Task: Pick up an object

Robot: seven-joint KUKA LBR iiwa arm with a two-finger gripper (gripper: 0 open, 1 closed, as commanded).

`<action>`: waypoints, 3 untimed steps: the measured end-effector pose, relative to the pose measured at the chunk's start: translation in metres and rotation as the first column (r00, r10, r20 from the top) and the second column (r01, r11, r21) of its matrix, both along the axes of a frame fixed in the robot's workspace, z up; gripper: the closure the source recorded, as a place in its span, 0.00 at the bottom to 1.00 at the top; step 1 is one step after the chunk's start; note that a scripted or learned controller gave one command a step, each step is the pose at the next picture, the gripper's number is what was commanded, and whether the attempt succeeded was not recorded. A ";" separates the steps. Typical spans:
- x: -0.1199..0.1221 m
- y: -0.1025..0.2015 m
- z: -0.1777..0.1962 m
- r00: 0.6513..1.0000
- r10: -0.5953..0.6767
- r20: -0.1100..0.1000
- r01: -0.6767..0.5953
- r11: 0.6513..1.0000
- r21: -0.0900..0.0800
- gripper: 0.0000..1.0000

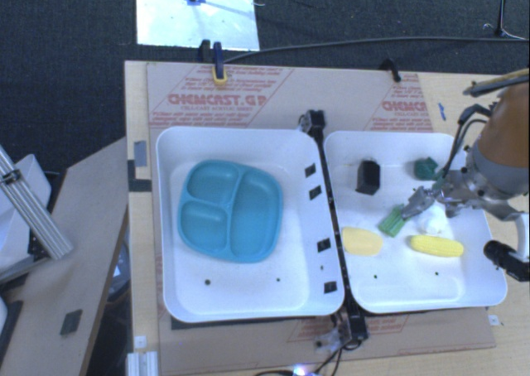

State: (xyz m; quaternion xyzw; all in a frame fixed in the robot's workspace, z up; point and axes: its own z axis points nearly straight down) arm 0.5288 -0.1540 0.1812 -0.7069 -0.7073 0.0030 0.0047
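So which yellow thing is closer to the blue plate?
The pale yellow lump, lying by the right bin's left wall. The brighter yellow piece lies farther right, under the gripper. The blue plate sits in the left bin.

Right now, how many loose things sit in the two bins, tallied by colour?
Blue: 1, the plate in the left bin
Yellow: 2, pieces
Green: 2, a light block and a dark block
Black: 1, a block
Total: 6
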 end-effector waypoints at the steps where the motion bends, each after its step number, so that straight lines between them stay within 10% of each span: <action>1: 0.003 0.000 0.006 1.000 0.003 0.012 -0.003 1.000 -0.003 0.00; 3: 0.007 -0.007 -0.068 1.000 0.005 0.030 -0.004 1.000 -0.008 0.00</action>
